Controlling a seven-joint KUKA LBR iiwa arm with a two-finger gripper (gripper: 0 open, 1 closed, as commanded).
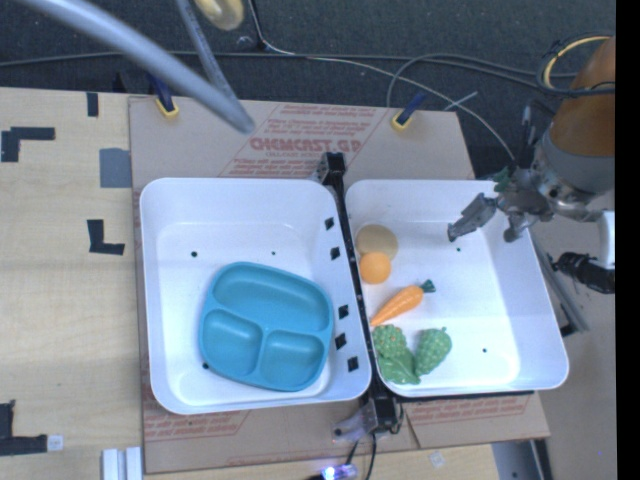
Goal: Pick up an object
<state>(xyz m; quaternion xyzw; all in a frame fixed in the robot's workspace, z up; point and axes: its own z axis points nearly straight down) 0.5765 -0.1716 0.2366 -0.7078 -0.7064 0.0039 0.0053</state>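
I have the gripper (490, 220) hanging over the upper right part of the right bin (505, 363), its fingers (466, 224) spread apart with nothing between them. Nothing is picked yet, as far as I can judge. The candidates all sit along the bin's left side: a carrot (397, 304), a small orange ball (375, 268) touching a pale round piece (377, 239), and two green leafy toys (410, 352) nearer the front. The left bin (165, 268) carries a blue divided plate (266, 325). What remains, I reckon, is the whole grasp: moving across, descending, closing, lifting.
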